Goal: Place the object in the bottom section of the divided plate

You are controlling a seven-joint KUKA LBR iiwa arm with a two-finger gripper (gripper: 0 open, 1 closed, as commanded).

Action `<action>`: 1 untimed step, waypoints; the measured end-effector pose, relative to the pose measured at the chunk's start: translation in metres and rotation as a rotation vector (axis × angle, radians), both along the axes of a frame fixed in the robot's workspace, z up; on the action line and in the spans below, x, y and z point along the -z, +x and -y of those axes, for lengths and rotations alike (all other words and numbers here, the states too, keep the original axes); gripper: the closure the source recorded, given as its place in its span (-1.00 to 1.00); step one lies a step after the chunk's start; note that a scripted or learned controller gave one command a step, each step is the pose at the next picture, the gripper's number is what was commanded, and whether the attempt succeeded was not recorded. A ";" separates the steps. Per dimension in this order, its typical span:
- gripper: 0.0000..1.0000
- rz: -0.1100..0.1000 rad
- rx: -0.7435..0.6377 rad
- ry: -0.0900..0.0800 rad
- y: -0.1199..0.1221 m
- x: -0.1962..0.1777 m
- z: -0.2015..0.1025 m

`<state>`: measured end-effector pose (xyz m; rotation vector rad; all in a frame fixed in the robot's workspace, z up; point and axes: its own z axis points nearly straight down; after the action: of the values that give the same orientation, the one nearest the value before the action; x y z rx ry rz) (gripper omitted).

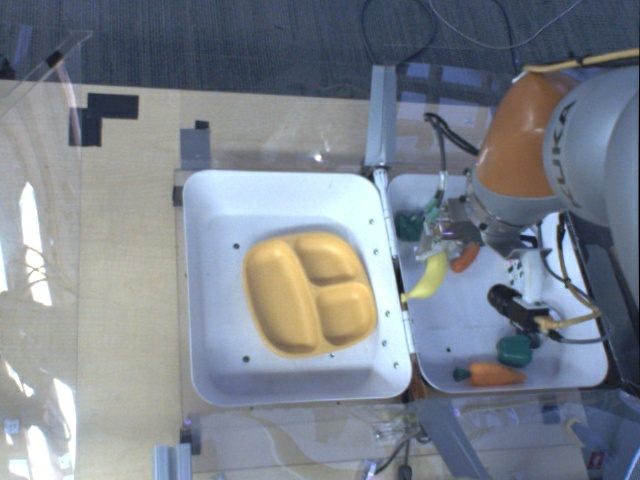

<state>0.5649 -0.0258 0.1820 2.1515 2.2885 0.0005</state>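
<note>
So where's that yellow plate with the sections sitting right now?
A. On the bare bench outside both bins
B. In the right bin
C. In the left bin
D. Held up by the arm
C: the plate lies flat in the middle of the left bin, while the banana and carrot are over in the right bin.
</note>
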 end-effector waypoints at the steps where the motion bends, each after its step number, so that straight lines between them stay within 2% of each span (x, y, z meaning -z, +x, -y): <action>1: 1.00 0.001 0.255 -0.001 0.021 -0.055 -0.077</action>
<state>0.5856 0.0515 0.2366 2.4238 1.9955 0.0011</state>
